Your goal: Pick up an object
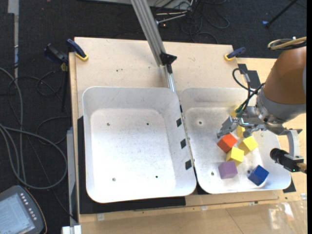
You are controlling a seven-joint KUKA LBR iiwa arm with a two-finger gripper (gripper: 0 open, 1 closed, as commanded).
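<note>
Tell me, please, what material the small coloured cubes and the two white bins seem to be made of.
The small coloured cubes, such as the orange cube and the blue cube, look like matte foam or painted wood: flat colour without shine. The shallow white bins look like moulded plastic: smooth, rounded walls and corners, with dark specks.

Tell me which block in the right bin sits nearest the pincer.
The orange block, directly below the pincer. The two yellow blocks, purple block and blue block lie farther off.

arm [287, 82] cut off at right edge, tablet [19, 213] cropped bottom-left
</note>
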